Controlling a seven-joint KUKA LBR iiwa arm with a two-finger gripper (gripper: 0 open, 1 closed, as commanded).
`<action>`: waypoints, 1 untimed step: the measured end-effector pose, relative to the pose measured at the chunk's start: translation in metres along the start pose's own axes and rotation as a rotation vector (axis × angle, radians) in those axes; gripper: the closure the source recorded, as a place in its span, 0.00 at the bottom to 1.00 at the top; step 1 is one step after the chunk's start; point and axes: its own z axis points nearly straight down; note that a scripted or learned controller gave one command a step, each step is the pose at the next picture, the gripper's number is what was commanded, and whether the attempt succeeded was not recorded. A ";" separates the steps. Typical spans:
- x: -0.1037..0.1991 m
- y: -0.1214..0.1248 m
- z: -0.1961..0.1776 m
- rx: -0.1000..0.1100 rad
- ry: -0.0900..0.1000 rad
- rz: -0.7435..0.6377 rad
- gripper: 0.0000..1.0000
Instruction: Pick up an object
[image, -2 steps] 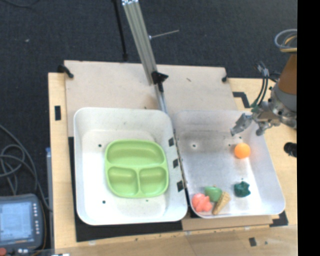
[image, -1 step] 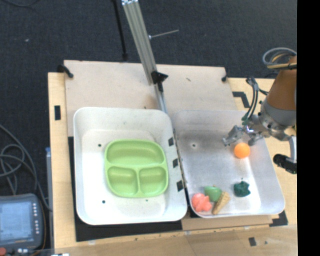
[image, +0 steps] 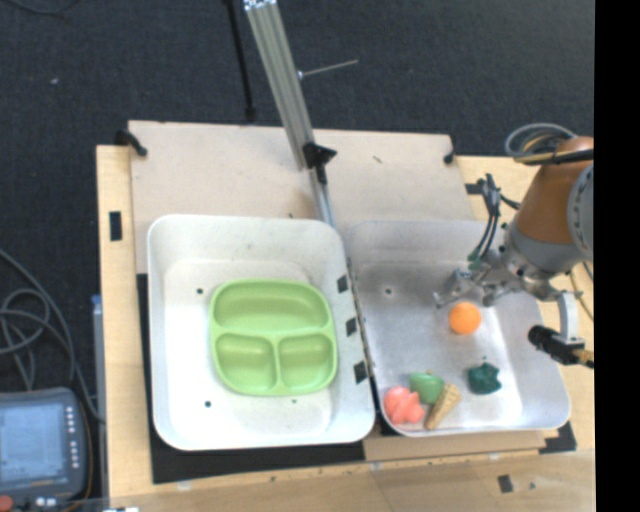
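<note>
An orange ball (image: 464, 319) lies in the right bin (image: 400, 260), right of its middle. My gripper (image: 468, 290) hangs just behind and above the ball, close to it, at the end of the grey arm with the orange band that reaches in from the right. A dark green object (image: 485, 378) lies nearer the front. At the bin's front edge sit a pink object (image: 402, 405), a small green object (image: 428, 385) and a tan cone (image: 445, 406), bunched together.
The left bin (image: 180, 250) holds a light green divided plate (image: 272, 336). A slanted metal pole (image: 290, 95) rises from the back of the bench between the bins. The right bin's back left area is bare.
</note>
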 end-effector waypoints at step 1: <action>-0.001 0.002 -0.015 -0.007 -0.001 0.003 1.00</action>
